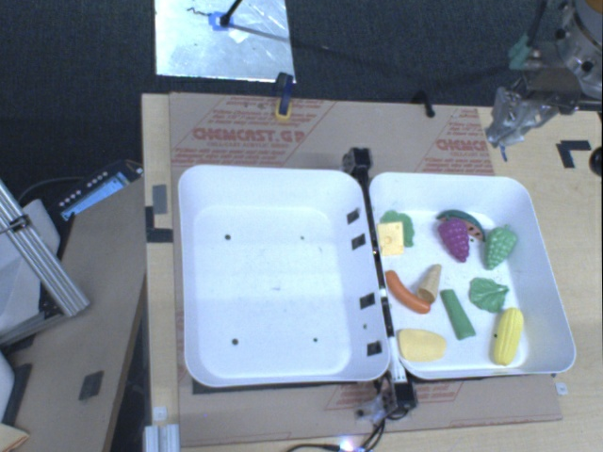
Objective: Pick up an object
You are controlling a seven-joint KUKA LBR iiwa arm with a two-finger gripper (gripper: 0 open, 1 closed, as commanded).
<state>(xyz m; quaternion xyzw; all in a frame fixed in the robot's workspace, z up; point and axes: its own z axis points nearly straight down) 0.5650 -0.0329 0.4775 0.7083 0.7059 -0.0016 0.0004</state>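
Toy foods, among them purple grapes (454, 238) and yellow corn (507, 335), lie in the right bin (546, 252); the gripper (509, 128) hovers beyond its far corner, grip state unclear.

The arm (575, 26) is running off the frame's upper right corner; the gripper (504, 125) is appearing blurred, finger state indeterminable.

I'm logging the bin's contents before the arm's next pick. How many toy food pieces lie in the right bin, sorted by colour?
Yellow: 3 (cheese wedge, lemon-like piece, corn cob)
Green: 4 (leafy piece beside the cheese, bumpy piece, leaf, long stick)
Purple: 1 (grapes)
Orange: 1 (sausage)
Tan: 1 (cone)
Total: 10
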